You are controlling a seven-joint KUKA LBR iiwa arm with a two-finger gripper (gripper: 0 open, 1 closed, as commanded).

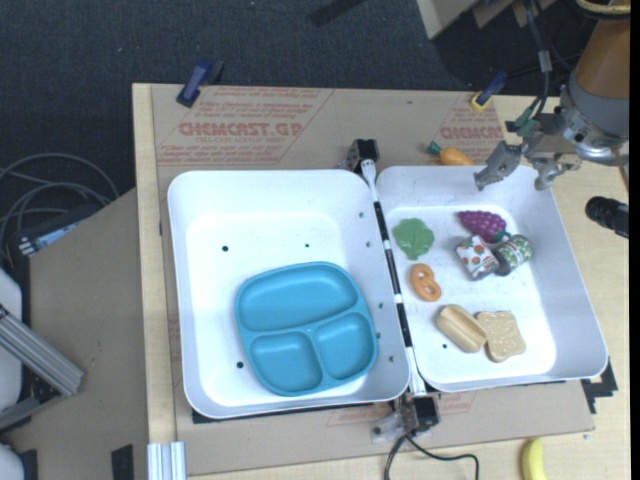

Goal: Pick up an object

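Note:
The right bin [560, 298] holds a green leafy piece [412, 236], a purple bunch of grapes [481, 222], a small patterned carton [475, 257] with a green can [513, 252] beside it, an orange pretzel [425, 282], a bread roll [460, 328] and a slice of toast [503, 334]. My gripper [520, 168] hangs open above the bin's far edge, up and to the right of the grapes, with nothing between its fingers.
The left bin [200, 218] holds a blue three-compartment tray [303, 325]. A small orange carrot [453, 155] lies on the board behind the right bin. Blue clamps [198, 80] sit at the board's far corners. A yellow item [533, 460] lies at the front right.

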